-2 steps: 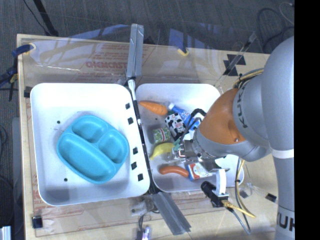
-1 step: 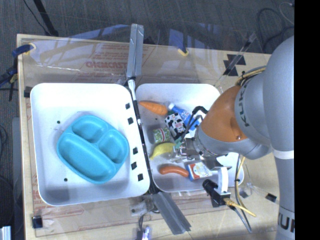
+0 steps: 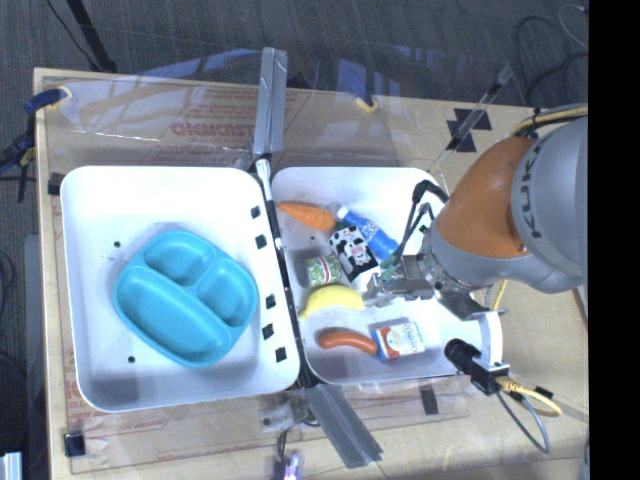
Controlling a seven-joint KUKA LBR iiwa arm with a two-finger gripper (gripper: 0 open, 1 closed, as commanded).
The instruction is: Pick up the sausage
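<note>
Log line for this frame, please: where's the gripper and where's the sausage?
gripper: over right bin, above lemon | sausage: lying on bin floor, beside carton, not held | phase: approach

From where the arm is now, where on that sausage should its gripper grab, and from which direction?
Probably around the middle of the sausage, coming straight down from above. It lies flat, running left to right in this view, so fingers closing across its narrow width should fit. The small carton sits right at its right end and the lemon just behind it, so the middle leaves the most room. The gripper hovers behind the carton.
</note>
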